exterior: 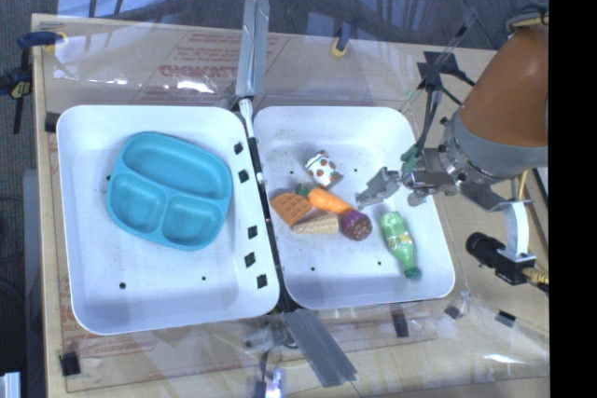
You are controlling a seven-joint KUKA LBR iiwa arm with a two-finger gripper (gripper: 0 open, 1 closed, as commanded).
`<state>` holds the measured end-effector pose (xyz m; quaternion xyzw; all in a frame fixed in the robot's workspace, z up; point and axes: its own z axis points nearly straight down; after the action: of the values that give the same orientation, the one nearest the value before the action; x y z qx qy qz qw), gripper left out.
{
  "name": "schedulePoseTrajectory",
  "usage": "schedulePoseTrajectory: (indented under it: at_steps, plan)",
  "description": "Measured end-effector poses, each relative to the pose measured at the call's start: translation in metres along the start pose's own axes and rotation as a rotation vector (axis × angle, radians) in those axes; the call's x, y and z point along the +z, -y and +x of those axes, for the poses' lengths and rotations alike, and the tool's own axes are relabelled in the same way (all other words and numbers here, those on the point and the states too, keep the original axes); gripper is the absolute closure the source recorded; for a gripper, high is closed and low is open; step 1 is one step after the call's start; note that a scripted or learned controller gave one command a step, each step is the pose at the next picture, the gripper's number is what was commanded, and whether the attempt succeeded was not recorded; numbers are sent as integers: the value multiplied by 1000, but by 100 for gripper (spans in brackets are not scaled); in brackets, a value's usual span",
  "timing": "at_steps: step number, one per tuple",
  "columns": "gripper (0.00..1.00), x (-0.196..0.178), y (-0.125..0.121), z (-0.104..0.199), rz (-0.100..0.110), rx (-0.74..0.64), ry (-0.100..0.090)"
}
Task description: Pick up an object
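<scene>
Left bin (pixel 84 294): holds a blue divided plate (pixel 170 189), nothing else you'd pick. Ignore it.
Divider (pixel 250 191): bins touch along the centre; a grey bar (pixel 252 47) sits at the back of the seam.
Right bin (pixel 373 130): all the candidates are here, bunched mid-bin.
Cluster, L to R: waffle (pixel 289 207), corn piece (pixel 315 225), carrot (pixel 328 200), red-and-white item (pixel 322 169) just behind, dark purple ball (pixel 355 225). Most touch or overlap.
Green bottle (pixel 400 243): lies on its side, just right of the ball, near the bin's right wall.
Pincer (pixel 378 186): low over the right bin, just right of the carrot, above the bottle. Nothing seen between the fingers; how far open, you can't tell from this angle.
Arm: orange band (pixel 511 93) at the frame's right, reaching in.
Risk 1: things packed tight, so a close may catch two or nudge the pile away.
Risk 2: round ball and bottle look apt to roll out of a pinch.
Risk 3: bottle sits close to the wall; a finger could strike the rim.
</scene>
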<state>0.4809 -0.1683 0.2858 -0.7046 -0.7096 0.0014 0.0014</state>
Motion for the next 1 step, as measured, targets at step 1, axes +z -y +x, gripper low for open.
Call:
schedulePoseTrajectory:
  at_steps: [1]
  plan:
    - [0, 120, -38, 11, 3, -103, -1]
